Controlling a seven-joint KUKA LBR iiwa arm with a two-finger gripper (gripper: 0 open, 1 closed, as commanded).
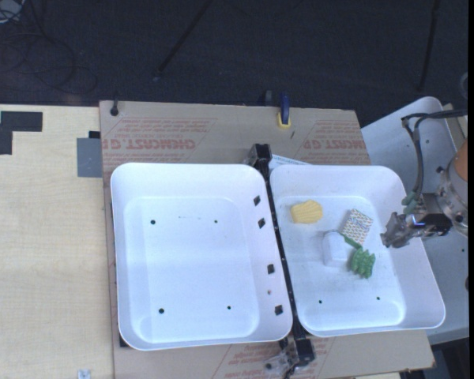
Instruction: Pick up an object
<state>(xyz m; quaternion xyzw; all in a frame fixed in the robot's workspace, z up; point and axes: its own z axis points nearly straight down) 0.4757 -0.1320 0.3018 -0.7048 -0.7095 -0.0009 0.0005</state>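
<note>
Inside the right bin [415,235] lie a ridged yellow piece [306,212] and a knobbly green cluster [362,262].

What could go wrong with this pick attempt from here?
The yellow object, patterned block, white object and green object lie clustered, so closing on one may nudge a neighbour. The gripper sits at the right bin's right wall and might catch it.

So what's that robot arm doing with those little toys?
It's trying to pick one up. Its end effector sits over the right edge of the right bin, not holding anything yet. In that bin lie a yellow piece, a patterned block, a green toy and a whitish thing that's hard to make out.
</note>
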